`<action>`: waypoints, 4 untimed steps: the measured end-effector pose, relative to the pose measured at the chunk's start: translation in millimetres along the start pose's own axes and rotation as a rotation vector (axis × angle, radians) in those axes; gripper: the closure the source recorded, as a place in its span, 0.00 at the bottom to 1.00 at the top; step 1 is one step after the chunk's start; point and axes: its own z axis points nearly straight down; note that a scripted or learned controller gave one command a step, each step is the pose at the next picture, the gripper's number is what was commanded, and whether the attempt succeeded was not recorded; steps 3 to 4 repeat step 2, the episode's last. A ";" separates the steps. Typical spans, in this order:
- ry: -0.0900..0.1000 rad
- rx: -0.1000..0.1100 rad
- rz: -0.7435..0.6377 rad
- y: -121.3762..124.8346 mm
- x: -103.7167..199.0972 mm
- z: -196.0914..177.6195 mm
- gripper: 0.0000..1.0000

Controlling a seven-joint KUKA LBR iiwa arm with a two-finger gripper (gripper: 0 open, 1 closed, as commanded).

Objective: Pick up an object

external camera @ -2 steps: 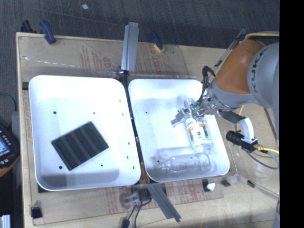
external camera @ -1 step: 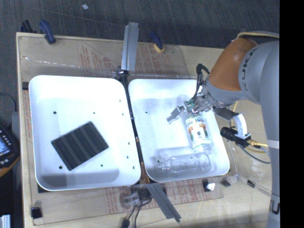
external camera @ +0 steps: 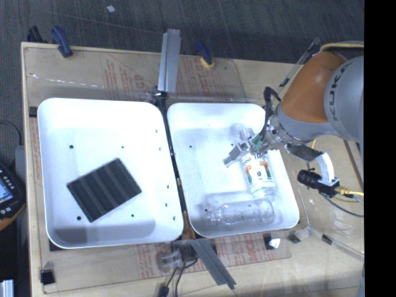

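Right bin (external camera: pixel 185 166): gripper (external camera: pixel 242 151) sits at labelled bottle's (external camera: pixel 260 173) top end, bottle axis running toward near edge; grip state unclear.

A robotics lab, by every sign. Plywood tabletop (external camera: pixel 55 73) over dark carpet (external camera: pixel 185 5), holding two shallow white bins (external camera: pixel 49 113) side by side, split by a grey metal bar (external camera: pixel 168 60) at 12 o'clock. Blue clamps (external camera: pixel 60 41) pinning the board's far edge at 11 and 12 o'clock. Grey industrial arm with an orange band (external camera: pixel 312 88) reaching in at 3 o'clock, loose cables (external camera: pixel 346 193) trailing beside it. Corner of a handheld control pendant (external camera: pixel 7 193) at 9 o'clock. Metal brackets and wiring (external camera: pixel 185 258) at 6 o'clock.
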 end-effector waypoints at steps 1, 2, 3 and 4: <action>-0.001 0.000 0.022 30.1 -11.2 22.2 0.00; 0.000 0.001 -0.011 4.8 -1.8 2.9 0.00; 0.000 0.001 -0.011 4.8 -1.8 2.9 0.00; 0.000 0.001 -0.011 4.8 -1.8 2.9 0.00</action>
